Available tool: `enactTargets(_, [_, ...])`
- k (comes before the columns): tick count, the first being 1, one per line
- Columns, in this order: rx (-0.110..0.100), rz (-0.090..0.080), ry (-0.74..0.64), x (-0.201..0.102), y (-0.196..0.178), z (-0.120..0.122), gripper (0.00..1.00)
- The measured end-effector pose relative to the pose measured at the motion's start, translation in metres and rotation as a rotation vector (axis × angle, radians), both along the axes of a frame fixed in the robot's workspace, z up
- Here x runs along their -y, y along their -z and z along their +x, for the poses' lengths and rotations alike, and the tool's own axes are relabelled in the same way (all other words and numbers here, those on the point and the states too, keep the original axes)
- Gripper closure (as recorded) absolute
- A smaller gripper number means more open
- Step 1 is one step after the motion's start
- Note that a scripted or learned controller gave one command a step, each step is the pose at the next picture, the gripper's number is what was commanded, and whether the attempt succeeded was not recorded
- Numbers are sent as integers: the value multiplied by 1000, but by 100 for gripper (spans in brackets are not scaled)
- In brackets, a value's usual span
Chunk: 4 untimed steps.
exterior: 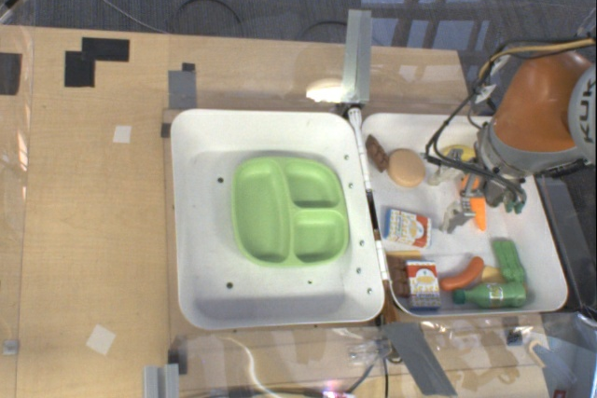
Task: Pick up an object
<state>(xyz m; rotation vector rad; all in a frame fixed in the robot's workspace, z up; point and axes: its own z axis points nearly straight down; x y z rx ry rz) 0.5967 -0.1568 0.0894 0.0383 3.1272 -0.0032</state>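
My gripper [478, 200] hangs low over the right bin [550, 242], under the arm's orange band. Directly beneath it lies a small orange piece [479, 217], partly covered by the gripper. Whether the gripper touches it, I cannot tell. Other objects in this bin are a round tan bun [406, 168], a brown piece [376, 151], a yellow item [457, 152], a small picture carton [407, 227], a red box [423, 282], a sausage [465, 274] and a green bottle [494, 295].
The left bin [201, 228] holds a green divided plate [289, 210]. A metal post [356, 56] stands behind the wall between the two bins. Black cables [457, 130] loop from the arm over the right bin's back.
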Motion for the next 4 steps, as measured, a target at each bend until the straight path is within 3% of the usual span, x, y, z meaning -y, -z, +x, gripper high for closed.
enactTargets(1, [16, -2, -4, 0, -15, 5, 100])
enactTargets(2, [10, 2, -94, -89, -116, 38, 100])
enactTargets(3, [6, -3, -90, -42, -202, 75, 100])
enactTargets(4, [-2, 0, -92, -44, -198, 74, 0])
